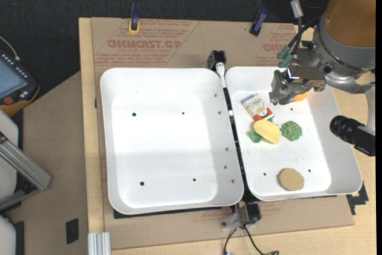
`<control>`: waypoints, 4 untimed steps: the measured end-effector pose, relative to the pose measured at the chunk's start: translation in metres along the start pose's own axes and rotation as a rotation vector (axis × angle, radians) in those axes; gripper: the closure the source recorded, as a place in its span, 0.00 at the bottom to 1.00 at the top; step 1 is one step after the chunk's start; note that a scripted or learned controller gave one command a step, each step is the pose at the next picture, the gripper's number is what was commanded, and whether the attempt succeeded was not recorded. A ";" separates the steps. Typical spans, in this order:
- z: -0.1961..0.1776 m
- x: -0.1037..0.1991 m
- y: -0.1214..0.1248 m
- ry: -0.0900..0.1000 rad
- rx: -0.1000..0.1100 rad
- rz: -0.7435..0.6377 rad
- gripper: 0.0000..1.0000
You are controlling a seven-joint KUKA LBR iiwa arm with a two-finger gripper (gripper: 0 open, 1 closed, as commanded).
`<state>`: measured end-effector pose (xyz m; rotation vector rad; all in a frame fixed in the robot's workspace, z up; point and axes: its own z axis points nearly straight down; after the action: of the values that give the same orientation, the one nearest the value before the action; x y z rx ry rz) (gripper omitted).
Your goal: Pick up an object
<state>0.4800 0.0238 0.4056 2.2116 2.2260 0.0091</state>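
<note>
While my end effector [282, 94] hovers, finger state unclear, small white printed packet [255, 106] lies near, eight o'clock.

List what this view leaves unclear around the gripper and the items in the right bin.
- Gripper: finger state unreadable, dark and blurred in camera view.
- Orange object: mostly hidden behind the gripper.
- Green piece: largely covered by the yellow object.
- Small packet: print too small.

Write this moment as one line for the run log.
gripper: above right bin, no object seen held | yellow object, green ball, tan disc, small packet: lying in bin
</note>
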 end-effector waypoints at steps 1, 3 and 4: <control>-0.034 0.028 0.000 0.000 0.000 0.003 1.00; 0.008 0.052 0.026 -0.004 0.016 0.009 1.00; 0.013 0.037 -0.002 -0.002 0.011 0.008 1.00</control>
<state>0.4781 0.0609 0.3929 2.2250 2.2217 -0.0044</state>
